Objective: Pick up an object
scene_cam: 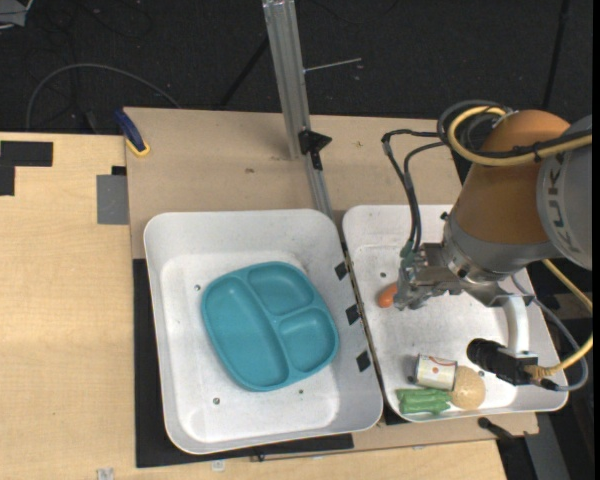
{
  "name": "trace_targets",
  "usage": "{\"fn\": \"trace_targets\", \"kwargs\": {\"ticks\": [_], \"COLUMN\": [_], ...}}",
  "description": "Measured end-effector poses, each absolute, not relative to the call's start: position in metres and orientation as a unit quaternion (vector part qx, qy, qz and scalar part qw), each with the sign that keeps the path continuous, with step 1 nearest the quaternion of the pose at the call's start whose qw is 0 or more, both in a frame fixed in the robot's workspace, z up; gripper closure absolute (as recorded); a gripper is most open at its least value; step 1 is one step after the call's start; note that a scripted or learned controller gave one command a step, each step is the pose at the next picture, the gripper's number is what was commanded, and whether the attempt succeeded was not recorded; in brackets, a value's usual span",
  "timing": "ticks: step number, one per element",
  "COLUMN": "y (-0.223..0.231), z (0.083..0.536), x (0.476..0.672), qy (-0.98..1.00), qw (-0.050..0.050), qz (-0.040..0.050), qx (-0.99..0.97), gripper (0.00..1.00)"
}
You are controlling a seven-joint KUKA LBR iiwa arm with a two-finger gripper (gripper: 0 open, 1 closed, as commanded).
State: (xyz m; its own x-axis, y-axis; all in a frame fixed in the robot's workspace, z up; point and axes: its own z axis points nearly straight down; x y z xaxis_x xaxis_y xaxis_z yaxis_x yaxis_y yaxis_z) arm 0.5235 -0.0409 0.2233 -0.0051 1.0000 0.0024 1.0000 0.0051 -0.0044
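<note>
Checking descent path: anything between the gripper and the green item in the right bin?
In the camera view, bare white bin floor lies between the gripper and the green item; the small white cylinder sits just beside that line.

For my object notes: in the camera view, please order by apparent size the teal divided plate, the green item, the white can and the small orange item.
1. teal divided plate
2. green item and white can: look alike, unranked
3. small orange item, partly hidden by the gripper

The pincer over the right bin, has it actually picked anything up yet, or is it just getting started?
Nothing looks picked up yet. The pincer is low in the right bin, right beside a small orange object, so a grab seems under way; whether it has closed is unclear. Grasping and lifting remain. The white can, green item and tan ball lie untouched at the bin's near end.
</note>
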Motion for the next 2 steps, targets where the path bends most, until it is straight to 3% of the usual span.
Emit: {"fn": "trace_targets", "kwargs": {"ticks": [2], "y": [0.058], "z": [0.210], "x": [0.525], "qy": [-0.709], "qw": [0.002], "qz": [0.0016], "qx": [-0.706], "gripper": [1.00]}}
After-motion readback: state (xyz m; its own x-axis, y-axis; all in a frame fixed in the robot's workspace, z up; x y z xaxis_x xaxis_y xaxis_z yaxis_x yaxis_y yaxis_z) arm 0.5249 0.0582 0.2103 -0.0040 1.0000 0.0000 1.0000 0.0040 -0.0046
